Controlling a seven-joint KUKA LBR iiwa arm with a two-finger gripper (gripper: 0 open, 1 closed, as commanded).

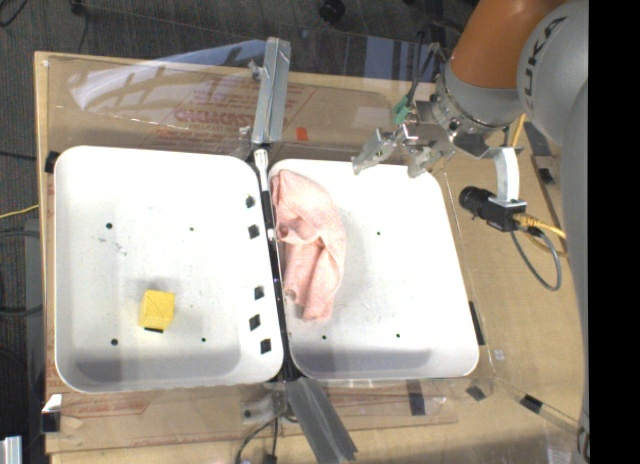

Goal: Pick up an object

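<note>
The arm (520, 42) is reaching in from the right, its orange band sitting above the wrist, and the claw (397, 156) is hanging over the far rim of the right bin (420, 282), near that bin's upper edge. Its two fingers (368, 155) are standing visibly apart, spread fairly wide, with nothing lying between them, though the slanted view is making the exact gap hard to judge.

A pink cloth (308, 242) is lying crumpled in the right bin, bunched against the bin's left wall just beside the divider where the two bins are meeting. It is running from near the far left corner down toward the middle of that side, well apart from the claw.

A small yellow block (158, 310) is sitting on the floor of the left bin (150, 202), toward the near left part, well apart from the cloth.

Both bins are resting side by side on the worktop (180, 102), where a clear sheet is covering the surface behind them. A black cable (540, 242) is looping beside the right bin.
</note>
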